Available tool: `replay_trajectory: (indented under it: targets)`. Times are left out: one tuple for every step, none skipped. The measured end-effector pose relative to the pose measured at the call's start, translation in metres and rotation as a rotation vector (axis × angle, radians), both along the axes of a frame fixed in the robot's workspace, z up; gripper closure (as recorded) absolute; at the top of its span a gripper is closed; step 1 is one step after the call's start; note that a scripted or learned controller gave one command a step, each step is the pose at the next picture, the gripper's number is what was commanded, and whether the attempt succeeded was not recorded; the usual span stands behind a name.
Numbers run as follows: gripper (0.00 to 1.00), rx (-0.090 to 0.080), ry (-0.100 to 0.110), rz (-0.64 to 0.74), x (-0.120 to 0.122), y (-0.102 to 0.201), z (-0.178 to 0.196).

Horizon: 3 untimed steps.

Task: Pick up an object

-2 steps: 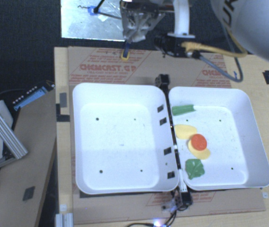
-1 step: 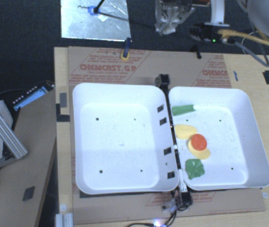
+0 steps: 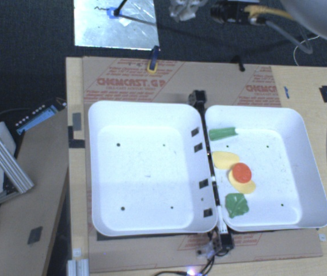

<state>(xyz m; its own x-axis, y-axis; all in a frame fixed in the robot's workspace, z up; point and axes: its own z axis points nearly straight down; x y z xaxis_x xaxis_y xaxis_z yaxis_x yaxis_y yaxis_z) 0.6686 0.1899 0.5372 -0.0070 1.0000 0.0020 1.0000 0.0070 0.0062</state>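
Several small objects lie at the left side of the right bin (image 3: pixel 301 154). A long green piece (image 3: pixel 222 133) rests near the far left corner. Below it is a yellow piece (image 3: pixel 224 158), then an orange-red round piece (image 3: pixel 242 172) sitting on another yellow piece (image 3: pixel 245 186). A green leafy piece (image 3: pixel 236 204) lies nearest the front. My gripper (image 3: pixel 189 2) appears blurred at the top of the view, high up and beyond the far edge of the bins, with nothing seen in it.
The left bin (image 3: pixel 146 165) stands beside the right one, joined by a black hinge strip (image 3: pixel 206 165). Both sit on a cardboard sheet (image 3: pixel 129 79). A shiny metal plate (image 3: pixel 116 16) lies at the back left. Cables (image 3: pixel 278 22) run at the back right.
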Motion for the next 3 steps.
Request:
replay_trajectory:
  targets:
    - [1.00,0.001,0.006,0.001,-0.047,0.032,-0.001]
    - [1.00,0.001,0.006,0.003,-0.135,0.046,-0.001]
    - [1.00,-0.003,0.003,-0.013,-0.073,-0.015,-0.003]
